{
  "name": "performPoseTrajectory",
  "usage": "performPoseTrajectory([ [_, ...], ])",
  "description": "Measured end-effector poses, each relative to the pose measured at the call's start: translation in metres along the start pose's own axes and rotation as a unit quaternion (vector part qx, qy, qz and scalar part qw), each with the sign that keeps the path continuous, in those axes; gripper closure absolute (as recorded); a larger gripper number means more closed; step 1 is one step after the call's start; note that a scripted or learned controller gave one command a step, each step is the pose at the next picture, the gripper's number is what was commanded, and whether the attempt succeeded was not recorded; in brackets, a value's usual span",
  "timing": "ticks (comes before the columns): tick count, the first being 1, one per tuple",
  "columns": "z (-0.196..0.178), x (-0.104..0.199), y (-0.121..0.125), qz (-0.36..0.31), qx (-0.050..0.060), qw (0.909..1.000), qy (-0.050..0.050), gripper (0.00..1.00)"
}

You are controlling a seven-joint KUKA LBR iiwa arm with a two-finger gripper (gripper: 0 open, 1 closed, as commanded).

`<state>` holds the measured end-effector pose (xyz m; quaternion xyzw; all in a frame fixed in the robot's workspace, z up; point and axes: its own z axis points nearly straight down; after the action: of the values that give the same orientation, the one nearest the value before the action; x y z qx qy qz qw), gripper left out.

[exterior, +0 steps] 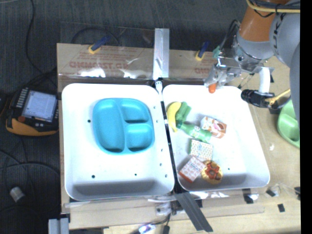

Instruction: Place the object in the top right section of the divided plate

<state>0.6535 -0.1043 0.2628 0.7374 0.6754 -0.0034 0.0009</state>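
Camera view: blue divided plate point(124, 125) in left bin point(78, 179), all sections bare; nothing placed yet. Candidate objects in right bin point(253, 145): banana point(172, 114), green bottle point(184, 115), small cartons. My pincer point(214, 82) hovers upper right of frame, over right bin's far rim; small orange-tipped item at tip, pincer state unclear. Pick and transfer remain, I judge.

A blue divided plate point(124, 125) sits in the left bin point(78, 179); right of the plate, a banana point(173, 114) and packets lie in the other bin point(253, 145).
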Motion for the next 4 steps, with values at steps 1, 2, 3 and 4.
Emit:
performPoseTrajectory([
  [1,0.023,-0.061,-0.022,-0.08,0.0,0.9968,0.001,1.0],
  [2,0.065,-0.094,0.023,-0.248,-0.001,0.9688,0.001,1.0],
  [3,0.066,-0.117,0.026,-0.317,-0.002,0.9484,0.0,1.0],
  [4,0.06,-0.116,0.026,-0.394,-0.002,0.9191,0.0,1.0],
])
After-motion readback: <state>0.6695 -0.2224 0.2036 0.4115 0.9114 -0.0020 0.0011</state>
